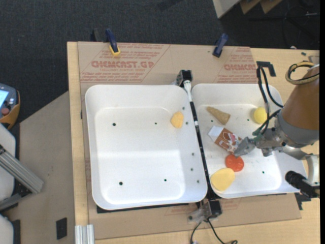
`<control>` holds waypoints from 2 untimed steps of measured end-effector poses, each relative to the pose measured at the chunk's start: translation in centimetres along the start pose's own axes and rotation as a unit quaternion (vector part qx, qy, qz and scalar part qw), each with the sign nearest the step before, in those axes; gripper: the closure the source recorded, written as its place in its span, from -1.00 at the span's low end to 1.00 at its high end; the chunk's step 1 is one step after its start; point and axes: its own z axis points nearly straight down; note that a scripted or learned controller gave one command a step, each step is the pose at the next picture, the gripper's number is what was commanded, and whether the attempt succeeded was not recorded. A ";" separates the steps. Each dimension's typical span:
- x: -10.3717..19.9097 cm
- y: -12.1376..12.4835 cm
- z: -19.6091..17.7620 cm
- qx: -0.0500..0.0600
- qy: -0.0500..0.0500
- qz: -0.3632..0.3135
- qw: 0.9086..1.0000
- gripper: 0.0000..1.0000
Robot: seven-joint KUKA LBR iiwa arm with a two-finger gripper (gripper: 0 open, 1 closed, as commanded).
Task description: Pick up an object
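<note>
So the whole setup sat on a brown cardboard-covered bench (pixel 152 60) with two shallow white plastic bins on it, and the left white bin (pixel 137 187) had just one small pale-orange roundish lump (pixel 176 119) sitting up near its 2 o'clock corner. The right white bin (pixel 264 184) was where everything happened: the grey arm with the orange band (pixel 303 108) came in from 3 o'clock and its two-finger gripper (pixel 242 147) was hanging low over the middle of that bin. I honestly couldn't tell how the gripper tip stood, it was too small and dark to read, and nothing was visibly caught in it. The bit that mattered, I'd guess: the small red round ball-like object (pixel 234 162) sat just beside the gripper tip at about 7 o'clock from it, basically touching or nearly so. The brown-and-white crumpled packet (pixel 224 138) lay just at 10 o'clock from the tip, with its long axis running roughly 10 to 4. A bigger pale-yellow rounded lump (pixel 222 179) sat near, further out at 7 o'clock beyond the red one. The tan wedge-shaped piece (pixel 218 114) was at 11 o'clock, and the small yellow ball (pixel 259 115) was up at 1 o'clock by the cable.
</note>
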 end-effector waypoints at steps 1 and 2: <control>3.8 -1.2 6.3 -0.004 -0.001 0.000 1.000 -1.00; 3.5 -1.0 5.0 -0.007 -0.003 0.001 1.000 1.00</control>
